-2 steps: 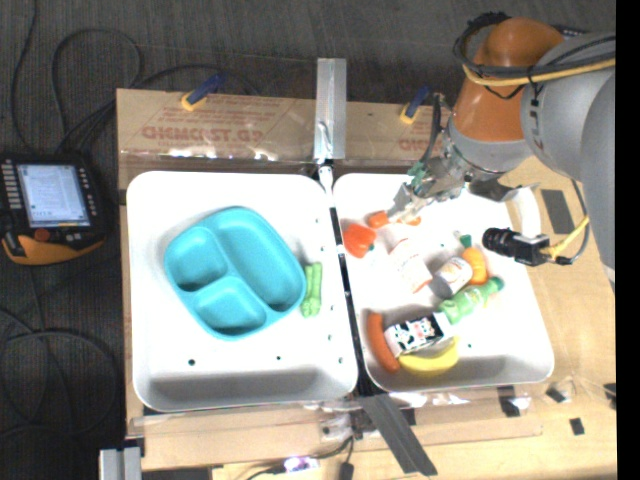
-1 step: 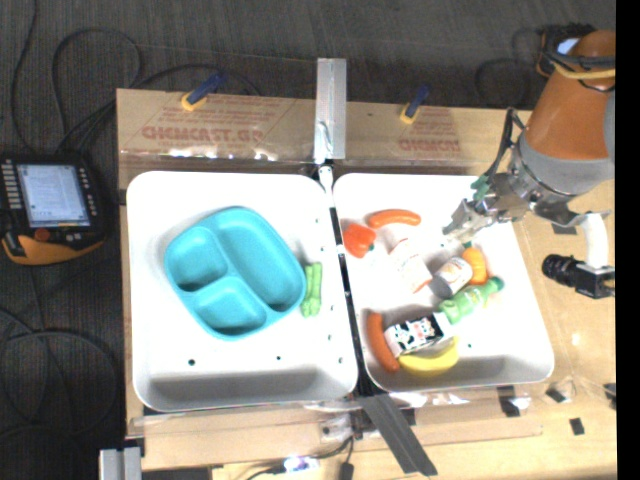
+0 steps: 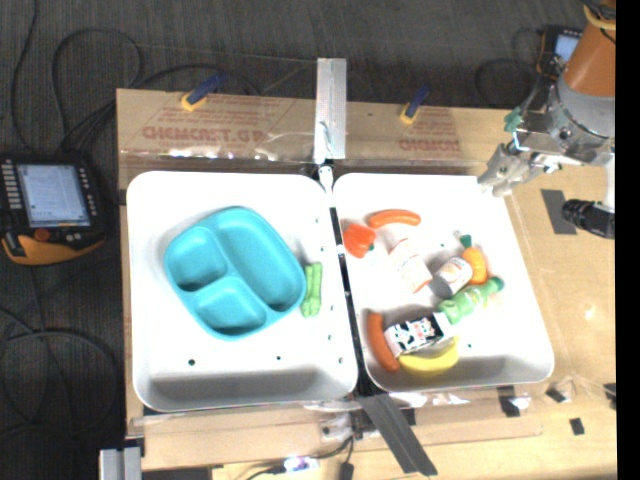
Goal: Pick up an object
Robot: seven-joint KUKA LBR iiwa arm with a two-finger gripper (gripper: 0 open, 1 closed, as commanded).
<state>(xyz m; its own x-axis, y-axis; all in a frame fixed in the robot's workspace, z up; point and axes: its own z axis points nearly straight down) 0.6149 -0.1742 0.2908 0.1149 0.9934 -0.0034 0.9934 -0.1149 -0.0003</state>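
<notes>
hand (image 3: 497, 178) beyond right bin (image 3: 520, 268) | cardboard (image 3: 200, 128) print unreadable

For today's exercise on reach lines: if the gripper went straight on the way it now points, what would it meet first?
Probably the right bin's top-right rim: the gripper points down-left just outside that corner. Depth is unclear.

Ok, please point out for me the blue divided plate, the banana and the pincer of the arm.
blue divided plate (image 3: 235, 268), camera view, on the ridge between its compartments.
banana (image 3: 430, 361), camera view, on the middle of its yellow curve.
pincer (image 3: 497, 180), camera view, between its fingertips, above the right bin's far corner.
</notes>
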